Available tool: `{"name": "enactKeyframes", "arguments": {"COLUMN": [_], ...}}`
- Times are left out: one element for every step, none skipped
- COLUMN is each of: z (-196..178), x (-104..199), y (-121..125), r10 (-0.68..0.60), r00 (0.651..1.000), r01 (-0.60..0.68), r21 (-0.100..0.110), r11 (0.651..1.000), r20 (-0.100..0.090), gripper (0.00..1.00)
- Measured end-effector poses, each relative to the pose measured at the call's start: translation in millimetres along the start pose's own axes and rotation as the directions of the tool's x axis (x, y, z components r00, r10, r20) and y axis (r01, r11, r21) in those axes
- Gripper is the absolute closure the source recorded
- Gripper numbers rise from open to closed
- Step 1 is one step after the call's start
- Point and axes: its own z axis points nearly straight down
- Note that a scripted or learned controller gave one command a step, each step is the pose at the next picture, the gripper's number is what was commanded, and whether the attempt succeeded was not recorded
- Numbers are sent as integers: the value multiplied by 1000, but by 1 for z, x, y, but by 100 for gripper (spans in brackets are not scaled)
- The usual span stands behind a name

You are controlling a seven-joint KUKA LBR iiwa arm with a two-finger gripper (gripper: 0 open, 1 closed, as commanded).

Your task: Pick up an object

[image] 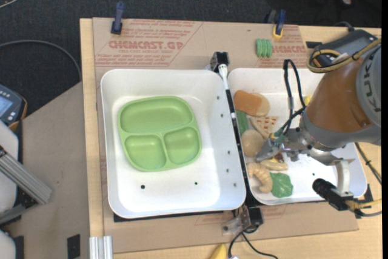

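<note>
The right bin [357,176] holds several toy foods. A brown bread roll [251,102] lies at its back left, with a tan waffle piece [265,125] and a green strip [242,124] in front of it. A round tan piece [250,144] sits by the bin's left wall. Near the front lie a pale peanut-shaped piece [262,177] and a green lump [280,185]. My gripper [273,151] is low in this bin, among the waffle, the round tan piece and the peanut-shaped piece. The arm covers the bin's right half.
In the left bin [115,191] lies a green divided plate [160,132]. A small green ribbed object [264,47] rests on the cardboard behind the right bin. Blue clamps [117,16] hold the cardboard's back edge. A black divider bar [229,109] runs between the bins.
</note>
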Motion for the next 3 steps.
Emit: {"name": "enactKeyframes", "arguments": {"z": [30,-76,-81], "x": [-28,62,57], "y": [47,-13,-12], "r10": [1,-7,2], "r00": [1000,1000,1000], "r01": [-1,7,-1], "r21": [-21,-26,-22], "r11": [1000,1000,1000], "r20": [8,1,6], "gripper": [0,0,100]}}
